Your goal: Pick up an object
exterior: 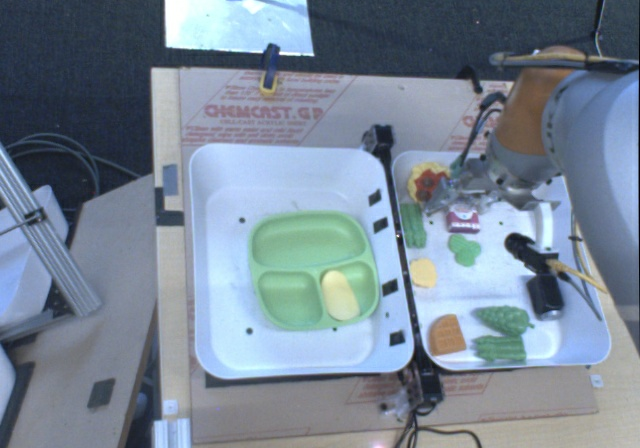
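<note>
Tool (452, 198) grip state unclear, two white bins (290, 171), one green tray (312, 268), one yellow piece (339, 295)

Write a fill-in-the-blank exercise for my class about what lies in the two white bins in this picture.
1. The green divided plastic tray lies in the ____ bin.
2. The pale yellow oval piece rests in the tray's lower ____ compartment.
3. The flat orange toast-shaped piece lies near the right bin's ____ edge.
4. The arm's gripper hovers over the ____ bin.

Missing words: left; right; front; right
</note>
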`<state>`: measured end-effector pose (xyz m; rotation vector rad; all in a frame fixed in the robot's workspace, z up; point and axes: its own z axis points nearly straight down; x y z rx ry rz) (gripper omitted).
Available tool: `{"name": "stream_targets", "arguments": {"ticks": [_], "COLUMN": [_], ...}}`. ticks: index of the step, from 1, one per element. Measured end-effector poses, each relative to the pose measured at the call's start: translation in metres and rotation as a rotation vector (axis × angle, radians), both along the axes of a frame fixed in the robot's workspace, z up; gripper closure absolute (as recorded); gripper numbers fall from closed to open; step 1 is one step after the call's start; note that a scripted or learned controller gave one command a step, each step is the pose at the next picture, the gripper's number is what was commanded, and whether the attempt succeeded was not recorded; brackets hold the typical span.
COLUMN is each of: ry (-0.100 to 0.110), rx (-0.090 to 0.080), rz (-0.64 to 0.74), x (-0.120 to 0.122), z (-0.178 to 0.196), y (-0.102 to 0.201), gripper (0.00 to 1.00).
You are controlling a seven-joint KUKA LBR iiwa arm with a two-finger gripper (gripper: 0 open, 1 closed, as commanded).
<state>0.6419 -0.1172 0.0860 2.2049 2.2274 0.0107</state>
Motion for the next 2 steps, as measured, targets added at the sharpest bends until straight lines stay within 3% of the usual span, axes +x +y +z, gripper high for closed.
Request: {"name": "stream_targets", "arguments": {"ticks": [1, 2], "ry": [0.004, 0.000], "rx": [-0.002, 0.003], "rz": [-0.001, 0.000], "x": [-0.003, -0.027], "z": [0.011, 0.105], "y": [-0.004, 0.062], "gripper": [1.00, 1.00]}}
